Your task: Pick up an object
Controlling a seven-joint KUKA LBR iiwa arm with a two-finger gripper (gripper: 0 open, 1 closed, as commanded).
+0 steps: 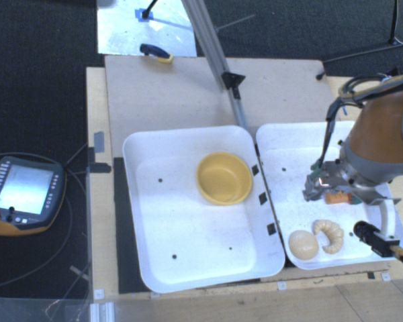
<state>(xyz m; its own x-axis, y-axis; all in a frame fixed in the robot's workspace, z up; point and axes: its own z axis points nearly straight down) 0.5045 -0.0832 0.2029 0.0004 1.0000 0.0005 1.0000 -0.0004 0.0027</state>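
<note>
Your worktop (pixel 161 99) carries the left bin (pixel 181 240) and the right bin (pixel 285 149) side by side, and the arm (pixel 383 136) reaches low over the right one. The yellow bowl (pixel 223 178) sits upright in the left bin, well apart from the gripper (pixel 316 185). In the right bin's near corner lie a pale round lump (pixel 303 244) and, just beside it, a curved pale piece (pixel 332 236); both rest on the bin floor, near the gripper. A small orange piece (pixel 336 197) lies just beside the gripper, the closest candidate. You cannot tell from this angle whether the gripper is released or clenched, so judge the pick as not yet done: nothing is seen lifted, and the grasp and the raise are left
</note>
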